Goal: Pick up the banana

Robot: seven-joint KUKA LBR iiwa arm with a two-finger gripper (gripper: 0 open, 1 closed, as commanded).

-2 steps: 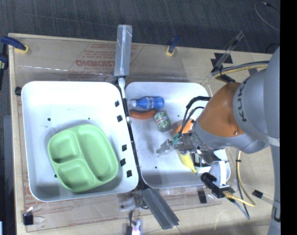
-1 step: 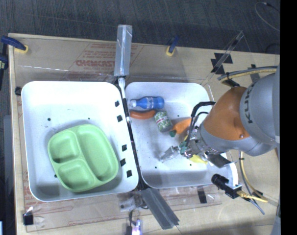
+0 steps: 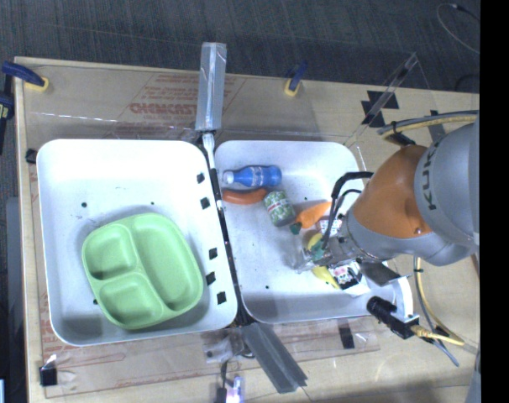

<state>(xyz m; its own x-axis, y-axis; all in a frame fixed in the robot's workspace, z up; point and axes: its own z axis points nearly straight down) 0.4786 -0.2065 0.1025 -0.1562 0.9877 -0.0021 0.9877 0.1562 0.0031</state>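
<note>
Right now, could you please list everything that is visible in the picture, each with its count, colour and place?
bins: 2, white, side by side on the bench
divided plate: 1, green, in the left bin, toward its near side
bottle: 1, blue with a white cap, lying at the far side of the right bin
orange item: 1, orange, long, lying just in front of the bottle
can: 1, green and patterned, right bin, middle
orange object: 1, orange, beside the can, next to the arm
banana: 1, yellow, partly hidden under the wrist, right bin near side
clamps: several, blue and yellow, at the bench's edges
arm: 1, grey with orange band, over the right bin
end effector: 1, dark, low over the banana area
</note>
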